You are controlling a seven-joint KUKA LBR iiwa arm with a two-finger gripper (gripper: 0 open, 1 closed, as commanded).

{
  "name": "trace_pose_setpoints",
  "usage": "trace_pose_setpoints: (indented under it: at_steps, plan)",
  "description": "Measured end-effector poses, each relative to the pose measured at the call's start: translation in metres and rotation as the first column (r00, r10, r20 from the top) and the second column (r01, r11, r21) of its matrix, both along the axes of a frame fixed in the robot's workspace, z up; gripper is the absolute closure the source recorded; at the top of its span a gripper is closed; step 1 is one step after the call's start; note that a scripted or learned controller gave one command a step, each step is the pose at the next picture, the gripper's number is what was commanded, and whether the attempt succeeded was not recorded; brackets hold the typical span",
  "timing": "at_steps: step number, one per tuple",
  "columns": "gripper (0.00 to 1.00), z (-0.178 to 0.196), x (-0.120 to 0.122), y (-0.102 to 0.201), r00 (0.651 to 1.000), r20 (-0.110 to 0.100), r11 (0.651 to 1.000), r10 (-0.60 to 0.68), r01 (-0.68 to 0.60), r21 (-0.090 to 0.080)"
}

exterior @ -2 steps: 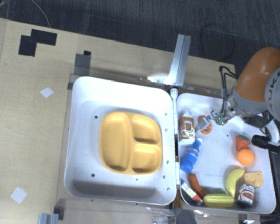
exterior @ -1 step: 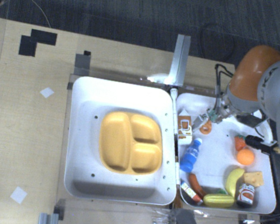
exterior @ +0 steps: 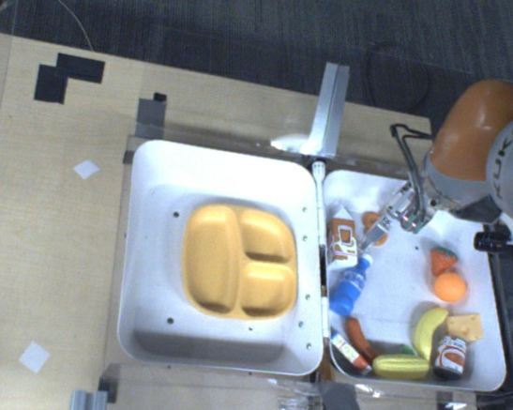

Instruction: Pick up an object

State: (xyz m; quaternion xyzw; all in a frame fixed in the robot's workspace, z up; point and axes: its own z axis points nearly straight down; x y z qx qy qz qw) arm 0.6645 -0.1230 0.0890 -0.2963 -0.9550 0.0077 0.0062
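Observation:
My gripper hangs over the upper left part of the right bin, slanting down to the left. Its tip is right beside a small orange item and just above and to the right of a small brown and white carton. Below the carton lies a blue bottle. Whether the tip touches the orange item I cannot tell. Nothing shows lifted off the bin floor.
The right bin also holds a red strawberry, an orange, a banana, a yellow wedge, a small jar, a sausage and a yellow-green piece. A yellow compartment tray lies in the left bin.

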Motion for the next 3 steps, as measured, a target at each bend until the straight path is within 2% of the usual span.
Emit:
trace_pose_setpoints:
  at_steps: [1,2,3]
  plan:
    - [1.00,0.014,0.008,0.007,0.999,0.033,1.000,0.005,-0.005,0.005]
    - [0.00,0.010,0.003,0.009,1.000,0.007,1.000,0.007,-0.007,0.011]
    - [0.00,-0.001,-0.013,0.020,0.950,0.027,0.950,0.311,-0.311,0.007]
